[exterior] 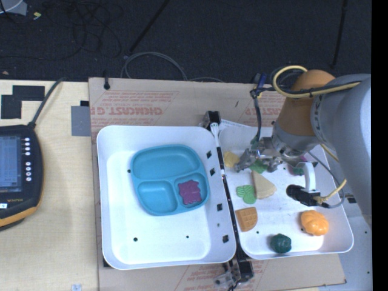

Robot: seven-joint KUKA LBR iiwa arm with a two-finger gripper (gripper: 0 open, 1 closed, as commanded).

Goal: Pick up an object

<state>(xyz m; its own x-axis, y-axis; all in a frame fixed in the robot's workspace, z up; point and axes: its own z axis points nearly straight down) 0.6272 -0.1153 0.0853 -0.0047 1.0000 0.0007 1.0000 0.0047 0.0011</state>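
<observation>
The grey arm [339, 120] reaches in from the right, its orange band [303, 108] showing above the wrist, and the tool [259, 161] hangs low over the upper part of the right bin [345, 241]. From where I stand I cannot tell how the tool is set or whether it grips anything.

Just below it lies a pale wedge [263, 185], touching a small green piece [246, 193] on its left. A yellowish piece [231, 159] sits beside the tool near the divider. Lower down are an orange waffle-like square [246, 218], a dark green ball [280, 243] and an orange fruit [314, 222].

The left bin [115, 223] carries a blue divided plate [167, 179] with a purple lump [191, 191] in its lower right compartment. A handheld controller [18, 174] rests on the bench [54, 247] far left.
</observation>
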